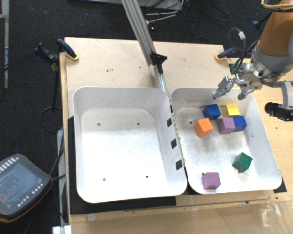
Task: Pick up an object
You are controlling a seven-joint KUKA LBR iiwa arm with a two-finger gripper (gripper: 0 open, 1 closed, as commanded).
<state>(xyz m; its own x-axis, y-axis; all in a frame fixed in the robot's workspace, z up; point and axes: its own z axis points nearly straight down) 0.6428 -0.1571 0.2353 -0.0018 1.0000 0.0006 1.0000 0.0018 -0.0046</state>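
At far lower left, off the counter [117, 52], a grey pendant [14, 186] on the dark floor. Clamped at the counter's 10 o'clock corner, a blue-and-yellow clamp [63, 50]; another clamp [225, 53] at the 2 o'clock corner. Left bin [83, 106] white, speckled with small dark marks. Slanting down from 12 o'clock to the seam between the bins, a metal pole [136, 21].

In the right bin [266, 165], seven blocks. Near the bin's centre, toward 10 o'clock, an orange cube [203, 126]. Just at 1 o'clock of that, a blue cube [211, 111]. Beside it at 3 o'clock, a yellow cube [230, 110], touching a purple cube [226, 125] below, with a second blue cube [240, 123] pressed against the purple one's right side. At the bin's 6 o'clock edge, a lone purple block [211, 180]. At 4 o'clock, well apart from the cluster, a green cube [242, 162], tilted.

Over the bin's 1 o'clock rim, the pincer [233, 89], fingers spread wide, nothing between them, above and just at 12 o'clock of the yellow cube. From 3 o'clock, the grey arm [278, 38] with its orange band.
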